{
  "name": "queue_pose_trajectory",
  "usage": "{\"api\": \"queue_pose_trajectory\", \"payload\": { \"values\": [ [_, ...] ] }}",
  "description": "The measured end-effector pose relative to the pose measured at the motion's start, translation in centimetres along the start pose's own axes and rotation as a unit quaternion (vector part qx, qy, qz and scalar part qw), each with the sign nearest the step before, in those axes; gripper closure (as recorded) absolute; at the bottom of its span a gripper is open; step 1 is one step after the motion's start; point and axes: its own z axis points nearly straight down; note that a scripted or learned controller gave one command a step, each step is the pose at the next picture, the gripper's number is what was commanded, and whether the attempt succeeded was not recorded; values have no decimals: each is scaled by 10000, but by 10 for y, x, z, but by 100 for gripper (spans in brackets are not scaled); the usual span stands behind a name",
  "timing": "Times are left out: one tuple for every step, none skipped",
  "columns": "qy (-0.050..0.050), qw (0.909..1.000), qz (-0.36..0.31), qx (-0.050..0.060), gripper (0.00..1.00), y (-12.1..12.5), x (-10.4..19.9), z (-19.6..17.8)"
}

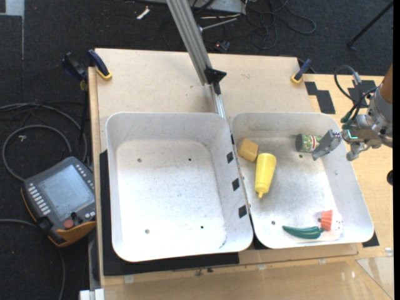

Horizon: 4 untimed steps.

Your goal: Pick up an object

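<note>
Wooden desk point(156, 80) carries two white bins: left bin point(119, 167), right bin point(356, 199). End effector point(340, 144) at right bin's far edge, fingers spread, gripping nothing. Yellow bottle point(264, 174) near divider; green can point(307, 142) beside one finger; green pepper point(302, 231) near front rim; tan block point(248, 149) beside bottle.

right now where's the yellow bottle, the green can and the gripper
yellow bottle point(264, 173), camera view, middle of its body
green can point(307, 142), camera view, its side label
gripper point(341, 144), camera view, midway between the two fingertips, over the right bin's far right edge
</note>
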Motion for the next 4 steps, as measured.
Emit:
{"api": "queue_pose_trajectory", "payload": {
  "values": [
    [-6,10000,3,-22,0,1,0,-2],
    [-1,10000,6,0,0,5,7,45],
    [-3,10000,16,0,0,6,-2,94],
    [-1,10000,16,2,0,2,-9,141]
  ]
}}
